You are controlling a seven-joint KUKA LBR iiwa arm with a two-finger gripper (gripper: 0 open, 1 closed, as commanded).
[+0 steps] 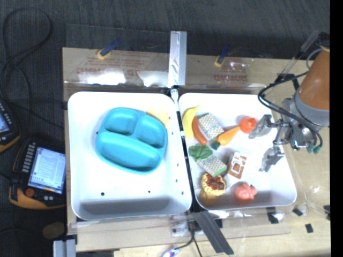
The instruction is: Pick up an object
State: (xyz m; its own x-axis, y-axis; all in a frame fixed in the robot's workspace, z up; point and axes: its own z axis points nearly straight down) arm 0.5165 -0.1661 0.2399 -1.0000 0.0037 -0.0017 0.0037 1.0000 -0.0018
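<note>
At the far left, on the dark floor beside the table (123, 63), a handheld pendant (40, 173) with a lit screen is seen. The left bin (80, 197) is occupied by a blue divided tray (131, 138) lying upside down, and a yellow piece (158, 115) is glimpsed just behind the tray's right end. A grey upright bar (177, 58) is seen above the seam between the bins. In the right bin (284, 189) a cluster of toy foods is gathered towards its left half: a banana (188, 120) against the left wall, a patterned block (210, 125) just beside it, a green leafy piece (200, 152), a second patterned block (215, 166), a small pizza-like round (213, 184), a brown-and-white carton (238, 165), a pink lump (245, 192) near the front wall, a carrot (229, 136) and a red tomato (247, 124). Further right, the pincer (269, 143) is seen over the bin's bare right part, its two fingers spread wide apart with nothing between them; one fingertip lies just beside the tomato, the other lower down. The arm (316, 87) enters from the right, its orange band visible.
</note>
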